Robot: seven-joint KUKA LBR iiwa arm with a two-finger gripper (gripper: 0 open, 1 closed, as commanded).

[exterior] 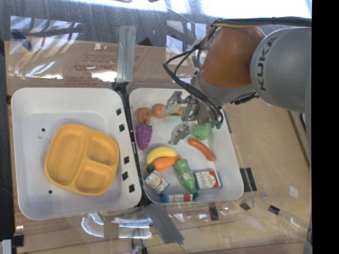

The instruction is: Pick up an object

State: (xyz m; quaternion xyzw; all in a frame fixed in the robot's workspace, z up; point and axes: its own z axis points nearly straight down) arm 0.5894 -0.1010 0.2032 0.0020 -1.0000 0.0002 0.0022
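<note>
The gripper (179, 121) hangs over the upper middle of the right bin (231, 157), its two metal fingers apart and pointing down-left, with nothing between them. One fingertip (175, 138) is low, over bare bin floor; the other (172, 102) is beside a small orange toy (159, 110). The open stance suits an approach rather than a carry.

Nearest the camera, along the right bin's front wall, lie the packaged toys: a flat carton (177, 197), a small can (156, 182), a green bottle (185, 174) and a juice box (206, 179), packed closely and touching in places. That crowding would make a clean grasp there awkward.

Further in, a banana (160, 153) rests against a carrot (163, 163); a red sausage (202, 148) lies apart to the right, and purple grapes (143, 135) sit by the dividing wall. A green item (201, 132) lies just beside the gripper, partly hidden by it. An orange-brown fruit (144, 115) sits toward the far wall.

The left bin (26, 115) holds a yellow compartment plate (82, 159), lying flat.

No candidate is yet selected beyond doubt; the green item and the small orange toy are closest to the fingers.
</note>
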